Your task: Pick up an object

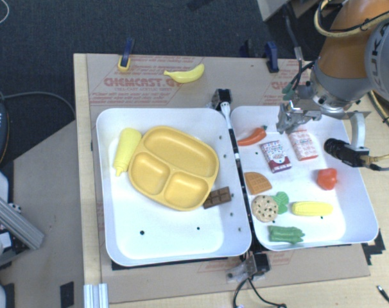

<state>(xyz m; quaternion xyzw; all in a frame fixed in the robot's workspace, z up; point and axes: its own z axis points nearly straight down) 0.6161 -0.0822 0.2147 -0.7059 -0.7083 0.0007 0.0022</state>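
The tool (289,122) was seen above the right bin (368,204); its state could not be told; the carrot (251,136) might be missed if the descent were misaligned

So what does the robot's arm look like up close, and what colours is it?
The arm is fat and round, grey with a shiny orange band just above the wrist. A yellowish cable loops over the orange part, and thin dark wires run down beside it. At the bottom sits a small grey metal gripper, all blocky bits and little fingers, hanging over the right white bin.
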